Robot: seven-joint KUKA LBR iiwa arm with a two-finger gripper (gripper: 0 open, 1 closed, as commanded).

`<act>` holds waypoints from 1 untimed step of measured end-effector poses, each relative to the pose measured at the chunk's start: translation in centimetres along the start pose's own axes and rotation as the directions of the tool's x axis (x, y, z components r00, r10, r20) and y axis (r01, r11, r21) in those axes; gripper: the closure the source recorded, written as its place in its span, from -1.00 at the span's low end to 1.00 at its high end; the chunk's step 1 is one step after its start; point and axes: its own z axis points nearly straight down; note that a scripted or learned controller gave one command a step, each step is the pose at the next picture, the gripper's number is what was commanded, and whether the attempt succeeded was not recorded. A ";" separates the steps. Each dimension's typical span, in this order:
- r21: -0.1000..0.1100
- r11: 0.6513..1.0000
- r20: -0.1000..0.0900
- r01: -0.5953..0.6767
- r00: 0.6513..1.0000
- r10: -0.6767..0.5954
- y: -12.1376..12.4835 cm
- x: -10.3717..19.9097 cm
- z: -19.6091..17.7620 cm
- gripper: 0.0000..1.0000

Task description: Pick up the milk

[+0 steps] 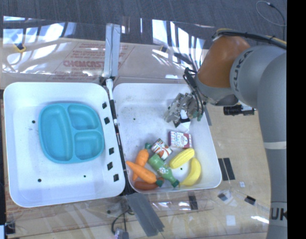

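The arm's grey casing reads KUKA, and its gripper hangs over the right bin; can't tell its state. The milk lies just nearer, label too blurry to read, I think.

We see dark grey carpet behind a light wooden bench, with bright reflections on clear plastic sheeting.

Two white bins sit side by side. One blue divided tray lies in the left bin. The right bin holds one milk carton, one small can, two carrots, one green bottle, one corn cob and one banana.
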 end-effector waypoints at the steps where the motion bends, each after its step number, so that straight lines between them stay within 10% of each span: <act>1: 0.000 1.000 -0.001 0.004 1.000 -0.004 0.0 -0.1 -0.8 1.00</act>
